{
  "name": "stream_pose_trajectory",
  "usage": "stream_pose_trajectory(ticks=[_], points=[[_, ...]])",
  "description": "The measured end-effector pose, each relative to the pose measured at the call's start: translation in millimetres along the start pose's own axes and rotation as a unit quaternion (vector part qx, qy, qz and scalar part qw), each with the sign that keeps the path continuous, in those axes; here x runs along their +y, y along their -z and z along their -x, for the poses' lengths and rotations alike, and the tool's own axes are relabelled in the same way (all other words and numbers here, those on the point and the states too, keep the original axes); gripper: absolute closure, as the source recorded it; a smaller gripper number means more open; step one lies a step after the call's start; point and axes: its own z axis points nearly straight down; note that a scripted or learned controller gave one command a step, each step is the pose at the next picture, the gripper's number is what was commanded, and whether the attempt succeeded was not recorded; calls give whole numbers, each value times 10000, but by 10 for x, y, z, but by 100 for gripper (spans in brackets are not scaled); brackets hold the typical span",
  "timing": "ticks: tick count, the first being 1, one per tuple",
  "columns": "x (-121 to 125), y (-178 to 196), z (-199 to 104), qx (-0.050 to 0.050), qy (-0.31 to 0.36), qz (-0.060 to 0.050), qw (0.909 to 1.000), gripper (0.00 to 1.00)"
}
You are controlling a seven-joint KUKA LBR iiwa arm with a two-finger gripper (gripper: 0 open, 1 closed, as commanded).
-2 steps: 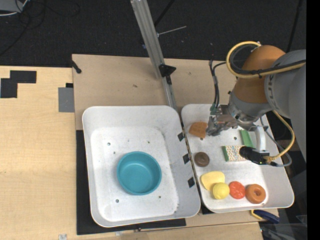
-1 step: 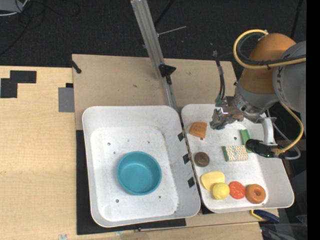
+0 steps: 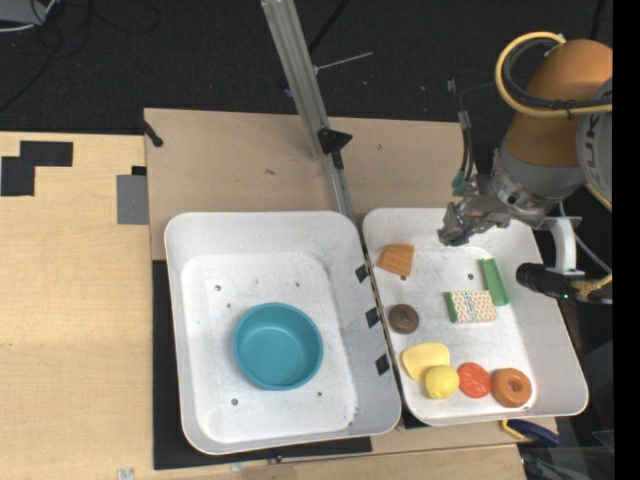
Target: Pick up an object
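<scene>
A robotics laboratory is being indicated: two white bins are being kept on a plywood bench, an aluminium strut is being used as a fixture, and loose cables are being left behind.

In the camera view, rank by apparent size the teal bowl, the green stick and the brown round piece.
1. Round teal bowl
2. Flat green stick
3. Small brown round piece; close to the stick in area, so that order is unsure.

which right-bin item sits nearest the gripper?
The orange wedge, just below-left of the gripper; the green block and the others lie farther.
</scene>
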Motion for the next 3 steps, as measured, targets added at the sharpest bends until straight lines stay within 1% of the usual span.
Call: stream_pose_trajectory(ticks=[1,2,3], points=[[83,76,-556,2,19,-17,10000,100],[12,47,-1107,2,18,-22,10000,100],[141,-50,-1655,7,20,-26,10000,100]])
